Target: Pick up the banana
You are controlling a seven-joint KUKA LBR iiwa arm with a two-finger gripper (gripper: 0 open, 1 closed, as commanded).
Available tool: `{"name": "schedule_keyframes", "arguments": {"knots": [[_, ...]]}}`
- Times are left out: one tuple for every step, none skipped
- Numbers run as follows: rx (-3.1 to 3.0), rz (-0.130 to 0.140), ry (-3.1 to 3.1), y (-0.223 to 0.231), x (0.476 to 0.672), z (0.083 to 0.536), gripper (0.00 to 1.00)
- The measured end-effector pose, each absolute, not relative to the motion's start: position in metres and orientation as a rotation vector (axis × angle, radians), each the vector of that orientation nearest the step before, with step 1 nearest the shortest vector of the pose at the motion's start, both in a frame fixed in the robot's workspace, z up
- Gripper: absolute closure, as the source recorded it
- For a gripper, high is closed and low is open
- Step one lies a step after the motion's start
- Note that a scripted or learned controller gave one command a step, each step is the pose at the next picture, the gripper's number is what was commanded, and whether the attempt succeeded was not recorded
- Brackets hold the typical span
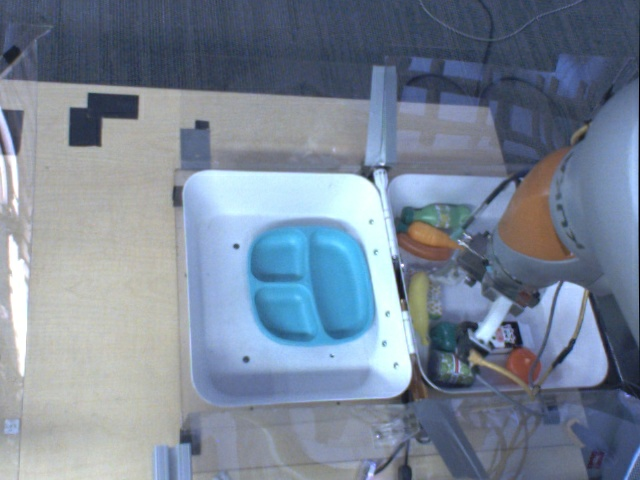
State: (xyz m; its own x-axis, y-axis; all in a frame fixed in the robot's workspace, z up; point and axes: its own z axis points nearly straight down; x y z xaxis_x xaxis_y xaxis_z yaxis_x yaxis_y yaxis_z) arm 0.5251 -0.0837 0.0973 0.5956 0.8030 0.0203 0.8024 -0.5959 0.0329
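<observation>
Camera view from above: the grey arm (590,188) reaches in from the right over the right bin (590,368), its orange band just above the wrist. I cannot tell how the gripper (487,328) stands; it hangs low among the clutter. The banana (419,306) lies along that bin's left wall, just left of the gripper and apart from it. A green bottle (437,214) and a carrot (432,236) sit beyond it. The left bin (210,268) holds a blue divided tray (311,284).
</observation>
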Motion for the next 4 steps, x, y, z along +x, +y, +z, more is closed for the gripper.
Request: {"name": "schedule_keyframes", "arguments": {"knots": [[2.788, 0.051, 1.403, -0.084, 0.525, 0.097, 0.0], [2.789, 0.05, 1.403, -0.084, 0.525, 0.097, 0.0], [2.766, 0.042, 1.451, -0.084, 0.528, 0.096, 0.0], [2.759, 0.052, 1.458, -0.083, 0.531, 0.108, 1.0]]}}
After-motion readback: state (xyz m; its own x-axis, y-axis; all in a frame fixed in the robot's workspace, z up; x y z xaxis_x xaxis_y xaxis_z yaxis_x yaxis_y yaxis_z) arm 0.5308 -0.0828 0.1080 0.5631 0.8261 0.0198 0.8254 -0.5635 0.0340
